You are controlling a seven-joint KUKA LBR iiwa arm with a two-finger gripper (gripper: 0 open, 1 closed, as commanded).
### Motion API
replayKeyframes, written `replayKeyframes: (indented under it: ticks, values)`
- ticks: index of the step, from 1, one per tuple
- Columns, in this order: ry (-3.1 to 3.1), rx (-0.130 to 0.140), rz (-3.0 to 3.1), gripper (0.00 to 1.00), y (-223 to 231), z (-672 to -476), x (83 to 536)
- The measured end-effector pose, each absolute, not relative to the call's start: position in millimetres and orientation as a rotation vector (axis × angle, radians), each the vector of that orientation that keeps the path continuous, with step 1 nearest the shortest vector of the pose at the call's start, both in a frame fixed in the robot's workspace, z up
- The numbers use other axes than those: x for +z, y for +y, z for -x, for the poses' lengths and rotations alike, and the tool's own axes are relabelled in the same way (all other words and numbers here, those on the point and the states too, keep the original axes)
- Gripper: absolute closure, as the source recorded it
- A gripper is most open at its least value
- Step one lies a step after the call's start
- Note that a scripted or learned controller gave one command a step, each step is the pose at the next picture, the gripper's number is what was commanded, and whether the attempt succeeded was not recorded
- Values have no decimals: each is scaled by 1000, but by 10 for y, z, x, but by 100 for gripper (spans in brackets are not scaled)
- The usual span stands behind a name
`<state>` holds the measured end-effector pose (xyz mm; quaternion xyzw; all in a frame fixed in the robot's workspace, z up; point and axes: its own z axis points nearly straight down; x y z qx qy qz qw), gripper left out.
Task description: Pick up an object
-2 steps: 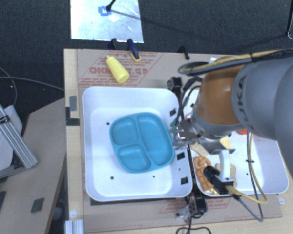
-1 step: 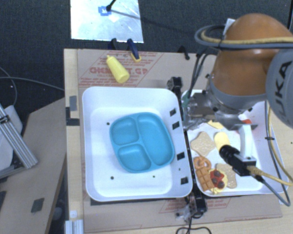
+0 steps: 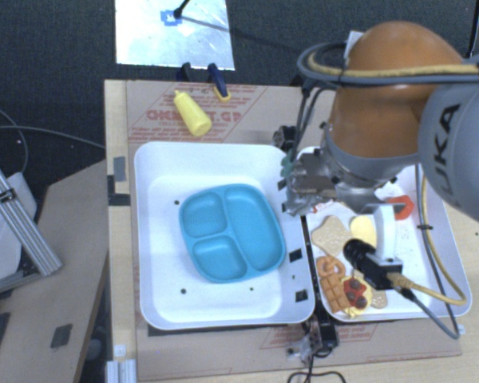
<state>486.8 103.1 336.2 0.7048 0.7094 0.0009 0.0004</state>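
Toy food pieces are bunched in the right bin, near its left wall and front edge, a bread slice lying just beside the divide, and nothing is lifted yet, so the whole pick is ahead of me. My gripper hangs over the seam between the two bins and I cannot tell how it is set, my own wrist hiding it; the left bin with its blue divided tray offers open floor, while that crowded corner leaves little room
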Motion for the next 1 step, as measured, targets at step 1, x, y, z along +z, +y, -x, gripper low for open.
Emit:
replayKeyframes:
  ticks: [1]
  values:
    - [2234, 4, -2206, 100, 1022, -4875, 3468]
